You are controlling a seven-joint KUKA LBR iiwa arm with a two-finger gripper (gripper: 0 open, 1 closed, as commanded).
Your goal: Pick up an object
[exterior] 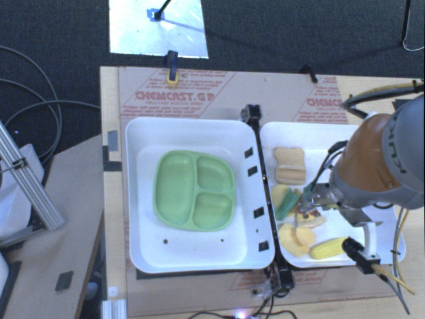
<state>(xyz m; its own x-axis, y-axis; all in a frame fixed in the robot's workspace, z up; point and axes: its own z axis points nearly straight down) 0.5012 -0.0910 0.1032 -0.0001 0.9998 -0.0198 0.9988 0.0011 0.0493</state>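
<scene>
The right bin (332, 133) holds several toy foods. A tan bread slice (289, 165) lies at its upper left. Below it lie a green vegetable piece (285, 202) and pale yellow pieces (297, 236), with a yellow corn cob (327, 248) near the front wall. My gripper (309, 206) is lowered into this bin, just right of the green piece and above the yellow pieces. A small pale item with a red spot (313, 218) lies right under it; the frame does not show whether it is held. The arm's orange band and grey wrist cover the bin's right half.
The left bin (143, 138) holds a green divided plate (194, 190). A black divider with clips (260, 171) runs between the bins. Cables (372, 97) arch over the arm at the right. A black bracket (358, 256) sticks out near the right bin's front edge.
</scene>
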